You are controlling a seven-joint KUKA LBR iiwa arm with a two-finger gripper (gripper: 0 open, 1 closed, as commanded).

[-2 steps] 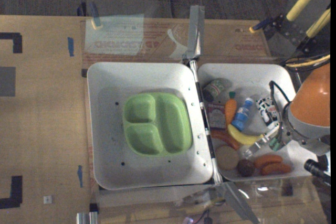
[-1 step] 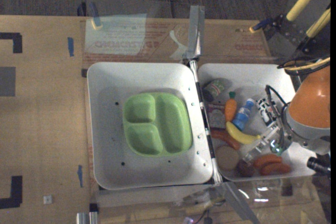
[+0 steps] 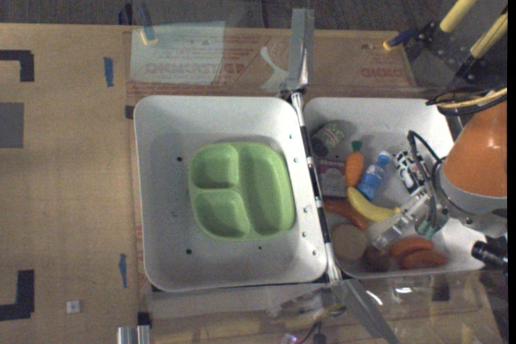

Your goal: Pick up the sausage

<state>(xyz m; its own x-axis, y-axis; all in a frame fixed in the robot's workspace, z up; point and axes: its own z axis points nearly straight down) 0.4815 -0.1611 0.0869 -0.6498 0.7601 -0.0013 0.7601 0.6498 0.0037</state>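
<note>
The sausage [image 3: 418, 251] is lying nearest us, at the near right corner of the right bin [image 3: 379, 105]. It looks like two reddish links side by side, though the view is blurry, so it may be one bent piece. Its long way is running left to right, tipped a little, with the right end pointing toward the bin's near wall. It is probably a light toy, smooth and a bit slippery, so it could roll. The best place to grab seems to be the middle, across the short way.

The tool [image 3: 411, 215] is hanging just above the sausage, by the banana [image 3: 372, 207]. I cannot tell how it is set. A carrot [image 3: 354, 166] and a blue bottle [image 3: 373, 176] are sitting farther back. The green tray [image 3: 240, 191] is resting in the left bin [image 3: 161, 125] on the desk [image 3: 64, 173].
</note>
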